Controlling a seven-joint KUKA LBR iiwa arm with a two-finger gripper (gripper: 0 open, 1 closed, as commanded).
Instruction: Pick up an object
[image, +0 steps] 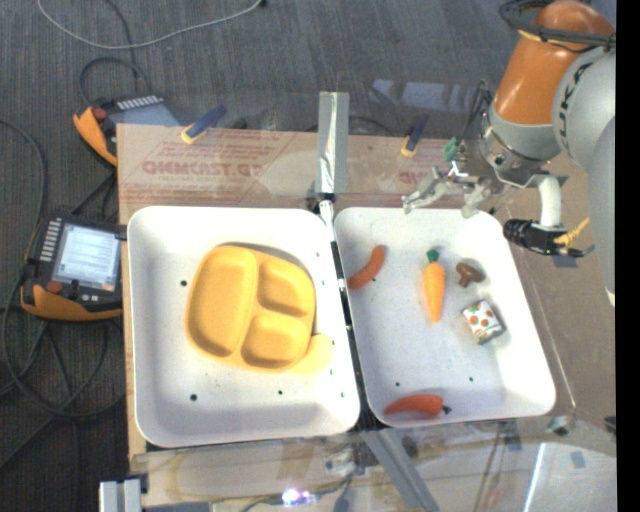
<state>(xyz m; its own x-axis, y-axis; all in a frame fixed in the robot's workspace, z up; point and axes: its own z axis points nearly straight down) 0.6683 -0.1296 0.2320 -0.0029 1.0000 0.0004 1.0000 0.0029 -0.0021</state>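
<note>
Sitting side by side on the table (220, 160) are two white bins. The left bin (160, 400) holds a big yellow tray (255, 307) with three dips in it. The right bin (520, 385) holds small toys. The arm (560, 70) comes in from the top right and hangs over the back edge of the right bin. Its fingers (452, 192) are spread wide, with nothing between them. A carrot (433, 287) lies near the middle of the right bin, well below the fingers. A sausage (366, 268) leans by the bin's left wall. A red pepper (414, 405) lies at the front edge. A small box (482, 321) with red dots sits right of the carrot. A brown mushroom (468, 271) sits just above the box.
</note>
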